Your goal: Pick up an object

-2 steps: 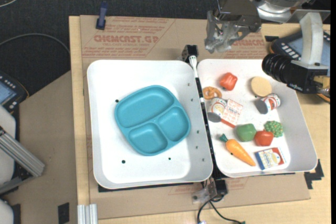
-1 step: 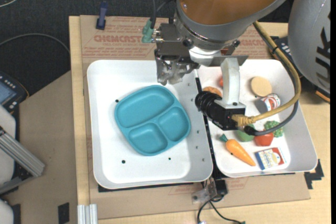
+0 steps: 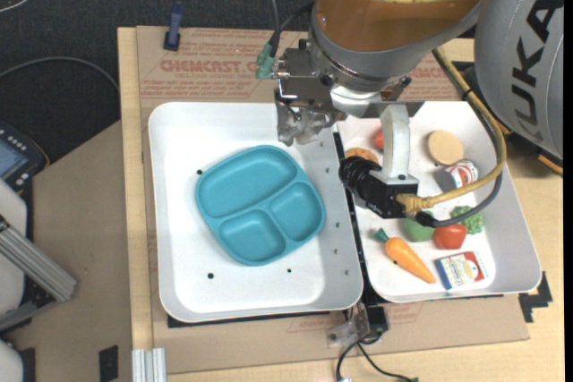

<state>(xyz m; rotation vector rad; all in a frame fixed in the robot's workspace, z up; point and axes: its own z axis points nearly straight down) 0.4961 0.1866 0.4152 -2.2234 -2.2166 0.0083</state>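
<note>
I see the hand (image 3: 303,123) low over the far edge of the left bin (image 3: 170,192), just beyond the blue divided plate (image 3: 260,203); I cannot tell how it is set. The plate lies mid-bin. In the right bin (image 3: 515,259) near the table's right edge lie a carrot (image 3: 409,257), a tomato (image 3: 450,236), a small can (image 3: 458,175) and a carton (image 3: 463,269).

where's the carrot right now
The carrot lies in the right bin, near its front edge, just left of the small white carton and below the green and red toy food.
</note>
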